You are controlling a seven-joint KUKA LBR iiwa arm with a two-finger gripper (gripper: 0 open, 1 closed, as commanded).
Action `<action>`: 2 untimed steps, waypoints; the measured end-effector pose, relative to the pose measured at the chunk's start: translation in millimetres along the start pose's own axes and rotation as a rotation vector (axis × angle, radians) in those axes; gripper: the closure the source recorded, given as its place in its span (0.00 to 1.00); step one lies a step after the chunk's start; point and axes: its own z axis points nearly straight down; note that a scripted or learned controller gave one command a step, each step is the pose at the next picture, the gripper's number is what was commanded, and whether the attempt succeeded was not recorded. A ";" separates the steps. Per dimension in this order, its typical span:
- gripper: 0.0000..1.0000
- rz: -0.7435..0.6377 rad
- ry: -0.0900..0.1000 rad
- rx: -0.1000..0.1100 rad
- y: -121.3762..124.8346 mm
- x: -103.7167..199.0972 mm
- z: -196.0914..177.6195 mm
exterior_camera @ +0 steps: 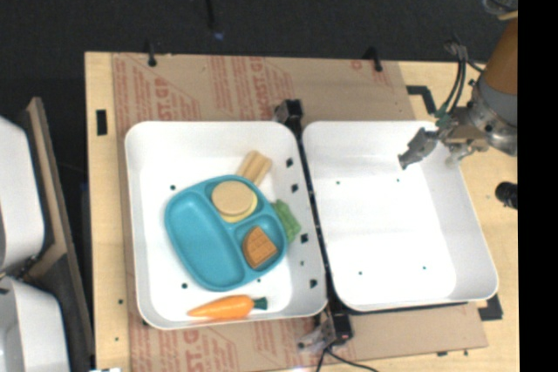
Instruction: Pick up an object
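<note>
Left bin (144,213): one carrot (228,307) at the near edge, likely light, rigid, slick; grip across its thick middle. Farther: one blue tray (205,244) holding one round biscuit (235,199) and one brown piece (260,247), one green bit (288,220), one wooden block (255,165). Gripper (411,154) over right bin (392,222), far right; jaws' state: can't tell.

A bright blue plastic divided tray (214,240) carries a pale tan round cracker (235,199) and a brown waffle-patterned piece (260,246). An orange toy carrot with a green top (228,307), a beige wooden block (255,165) and a green leafy piece (287,220) lie in the shallow white left bin (148,187). The shallow right bin (392,213) is plain white.
</note>
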 end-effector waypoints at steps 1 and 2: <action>0.00 0.000 0.001 0.007 65.4 -15.8 70.8; 0.00 0.002 -0.001 0.000 50.1 -41.6 61.1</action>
